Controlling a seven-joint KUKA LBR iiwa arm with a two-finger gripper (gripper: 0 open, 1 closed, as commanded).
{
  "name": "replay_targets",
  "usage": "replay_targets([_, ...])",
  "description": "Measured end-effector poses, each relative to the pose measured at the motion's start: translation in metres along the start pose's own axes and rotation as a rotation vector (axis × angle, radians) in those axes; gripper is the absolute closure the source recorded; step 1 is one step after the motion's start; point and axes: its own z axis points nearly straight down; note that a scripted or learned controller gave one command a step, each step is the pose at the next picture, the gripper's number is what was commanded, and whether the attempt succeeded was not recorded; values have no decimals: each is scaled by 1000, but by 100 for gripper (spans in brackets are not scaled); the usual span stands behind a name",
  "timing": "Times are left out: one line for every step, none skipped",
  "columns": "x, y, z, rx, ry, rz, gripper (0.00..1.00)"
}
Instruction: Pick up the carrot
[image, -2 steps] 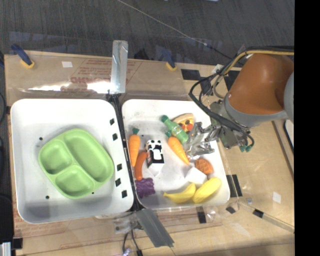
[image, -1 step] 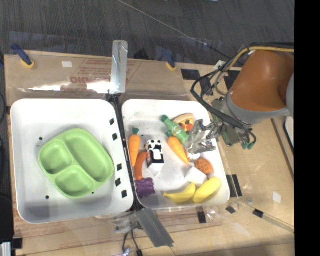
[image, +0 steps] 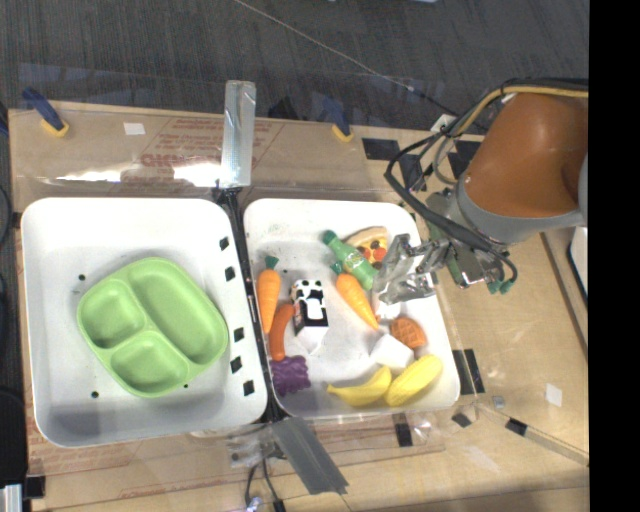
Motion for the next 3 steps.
replay_targets([-2, 0, -11, 2, -3, -3, 100])
replay_targets([24, 42, 43, -7, 13, 60, 100])
replay_targets([21, -13, -25, -1, 6, -59, 100])
